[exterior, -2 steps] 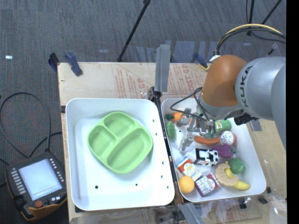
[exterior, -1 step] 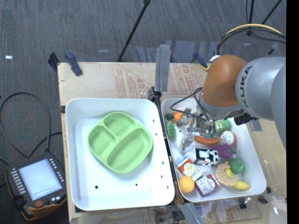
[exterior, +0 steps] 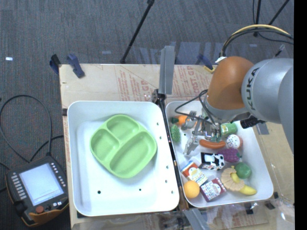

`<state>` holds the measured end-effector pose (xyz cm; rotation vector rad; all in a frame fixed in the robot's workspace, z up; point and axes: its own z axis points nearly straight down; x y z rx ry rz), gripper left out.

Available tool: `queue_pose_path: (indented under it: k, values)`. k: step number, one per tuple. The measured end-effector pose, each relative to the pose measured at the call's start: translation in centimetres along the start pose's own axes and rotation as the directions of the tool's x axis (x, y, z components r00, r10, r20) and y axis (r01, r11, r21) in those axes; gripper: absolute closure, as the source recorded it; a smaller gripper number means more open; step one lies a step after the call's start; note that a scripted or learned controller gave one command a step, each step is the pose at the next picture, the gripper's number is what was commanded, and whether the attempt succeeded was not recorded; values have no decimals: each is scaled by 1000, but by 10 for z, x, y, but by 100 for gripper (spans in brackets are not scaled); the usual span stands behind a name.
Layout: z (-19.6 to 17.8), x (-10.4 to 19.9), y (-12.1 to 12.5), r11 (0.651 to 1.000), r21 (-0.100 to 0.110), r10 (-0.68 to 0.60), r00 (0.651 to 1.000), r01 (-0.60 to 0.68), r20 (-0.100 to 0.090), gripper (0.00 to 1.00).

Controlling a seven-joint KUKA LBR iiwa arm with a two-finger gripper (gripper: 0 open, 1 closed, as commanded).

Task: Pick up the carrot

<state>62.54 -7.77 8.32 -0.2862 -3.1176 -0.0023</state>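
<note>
Grey carpet surrounds the tabletop (exterior: pixel 110 83), where the hand (exterior: pixel 194 135), fingers spread and grasping nothing, hovers in the right bin (exterior: pixel 266 176) just left of the carrot (exterior: pixel 212 143); it should shift right to straddle the carrot before closing.

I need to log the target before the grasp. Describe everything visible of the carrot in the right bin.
The carrot is a small orange toy, apparently smooth plastic, long and slim with rounded ends. It lies roughly flat and crosswise in the upper middle of the right bin, just below the end effector, whose metal parts reach its left end. A black-and-white cow-patterned toy sits just below it, a purple toy to its lower right and a white dotted ball to its right. Whether these touch it cannot be told.
</note>
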Motion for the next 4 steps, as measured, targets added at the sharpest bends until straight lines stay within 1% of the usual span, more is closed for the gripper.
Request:
queue_pose_path:
  k: [4]
  values:
    - [0,0,0,1000,0,0,1000,0,0,0]
